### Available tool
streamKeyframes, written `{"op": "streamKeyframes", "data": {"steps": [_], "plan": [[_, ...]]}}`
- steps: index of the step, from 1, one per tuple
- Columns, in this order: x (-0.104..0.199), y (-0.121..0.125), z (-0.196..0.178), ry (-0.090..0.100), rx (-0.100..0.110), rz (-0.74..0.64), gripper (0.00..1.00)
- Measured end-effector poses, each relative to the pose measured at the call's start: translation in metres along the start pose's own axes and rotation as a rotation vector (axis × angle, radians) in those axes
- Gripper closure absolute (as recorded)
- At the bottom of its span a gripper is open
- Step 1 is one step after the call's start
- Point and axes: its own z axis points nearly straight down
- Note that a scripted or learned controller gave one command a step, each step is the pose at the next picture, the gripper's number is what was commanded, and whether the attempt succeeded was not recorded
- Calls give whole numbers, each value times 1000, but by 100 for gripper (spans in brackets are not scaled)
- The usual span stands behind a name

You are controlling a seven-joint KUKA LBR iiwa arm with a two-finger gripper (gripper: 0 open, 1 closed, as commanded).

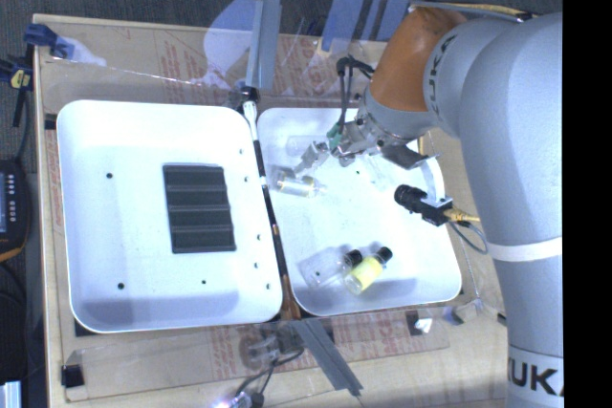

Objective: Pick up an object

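In the right bin's (432,287) far-left part, my gripper (330,148) hovers over a small clear bottle (295,183); grip state I cannot tell; it looks light, hard, slippery; I'd pinch across its middle.

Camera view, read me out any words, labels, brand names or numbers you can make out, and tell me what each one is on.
"UK": white letters low on the grey arm, cut off by the picture edge.
Faint red print on the bench behind the bins: too blurred to read.
Yellow bottle in the right bin: no label legible.
Black ribbed pad in the left bin: no text.
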Motion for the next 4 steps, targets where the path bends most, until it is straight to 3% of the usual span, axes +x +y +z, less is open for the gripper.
{"op": "streamKeyframes", "data": {"steps": [1, 2, 3, 4], "plan": [[33, 14, 32, -8, -3, -12, 0], [31, 26, 42, -14, 13, -27, 0], [36, 30, 32, -7, 7, -35, 100], [32, 29, 30, -13, 5, -33, 0]]}}
